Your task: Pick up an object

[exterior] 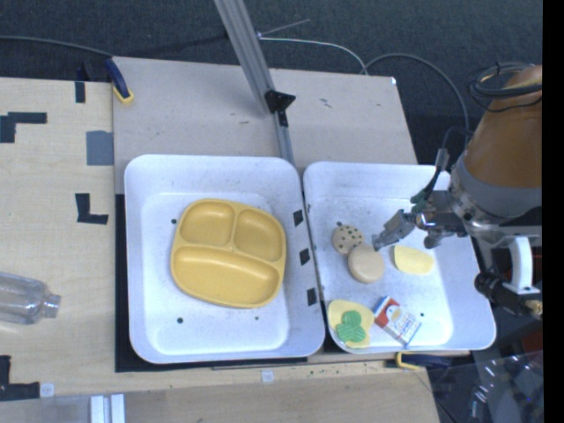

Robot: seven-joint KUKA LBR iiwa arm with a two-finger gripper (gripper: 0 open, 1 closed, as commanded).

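Note:
The right bin [441, 183] holds several small items. A brown chip cookie [346, 236] lies left of centre, with a beige round piece [366, 265] just below it. To their right is a pale yellow piece [412, 260]. Near the front edge lie a yellow disc with a green shape on it [351, 324] and a red, white and blue packet [397, 319]. My gripper [386, 236] reaches in from the right and hovers slantwise just above the beige piece, between the cookie and the yellow piece. Nothing shows in its grasp.
The left bin [145, 236] holds a yellow divided tray [229, 252]. A slanted metal pole [249, 47] ends at the bins' back edge. A clear bottle [25, 298] lies on the bench at far left. The arm's orange band [511, 139] stands over the right bin's right edge.

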